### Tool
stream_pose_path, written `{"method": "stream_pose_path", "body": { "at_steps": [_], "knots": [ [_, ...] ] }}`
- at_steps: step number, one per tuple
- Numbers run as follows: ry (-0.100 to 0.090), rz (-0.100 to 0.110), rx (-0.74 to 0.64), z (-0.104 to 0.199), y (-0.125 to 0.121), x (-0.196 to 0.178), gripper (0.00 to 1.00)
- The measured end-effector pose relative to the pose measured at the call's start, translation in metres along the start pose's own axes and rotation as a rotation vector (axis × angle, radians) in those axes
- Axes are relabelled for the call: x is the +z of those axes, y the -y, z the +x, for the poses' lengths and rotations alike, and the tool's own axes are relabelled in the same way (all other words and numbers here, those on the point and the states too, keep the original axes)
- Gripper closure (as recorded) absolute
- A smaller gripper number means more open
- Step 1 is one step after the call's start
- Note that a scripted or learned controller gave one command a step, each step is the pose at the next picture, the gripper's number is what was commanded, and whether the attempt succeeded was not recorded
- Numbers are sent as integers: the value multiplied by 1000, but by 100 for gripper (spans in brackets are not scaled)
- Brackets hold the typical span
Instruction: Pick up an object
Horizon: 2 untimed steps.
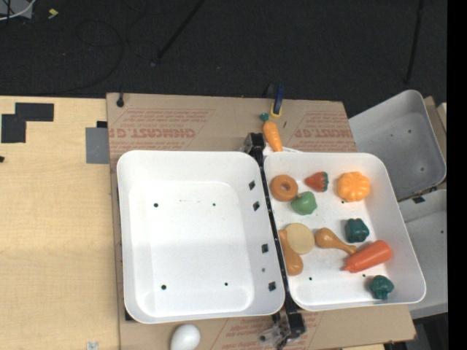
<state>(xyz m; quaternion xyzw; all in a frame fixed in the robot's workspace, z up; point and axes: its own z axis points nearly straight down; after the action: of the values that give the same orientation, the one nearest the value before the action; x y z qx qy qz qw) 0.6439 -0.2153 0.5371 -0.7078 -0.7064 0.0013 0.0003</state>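
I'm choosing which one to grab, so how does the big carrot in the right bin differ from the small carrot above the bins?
The big carrot lies inside the right bin; the small carrot lies outside it on the cardboard. The big carrot looks redder and thicker; the small carrot is paler orange and slimmer. The big carrot lies closer to level across the picture, the small carrot nearly upright. Both are tapered toys.

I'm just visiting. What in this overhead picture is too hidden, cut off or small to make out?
- White egg-like object: bottom edge of the camera view cuts it off.
- Tan round piece in the right bin: partly covers the light-brown item beneath, so its shape is unclear.
- Small blue-and-yellow thing above the bins: too small to identify.
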Motion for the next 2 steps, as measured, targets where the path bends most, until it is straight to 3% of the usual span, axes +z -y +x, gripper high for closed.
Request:
{"method": "stream_pose_path", "body": {
  "at_steps": [1,2],
  "knots": [
    [-1,1,-3,2,0,0,0],
    [-1,3,-8,4,-1,-10,100]
  ]
}}
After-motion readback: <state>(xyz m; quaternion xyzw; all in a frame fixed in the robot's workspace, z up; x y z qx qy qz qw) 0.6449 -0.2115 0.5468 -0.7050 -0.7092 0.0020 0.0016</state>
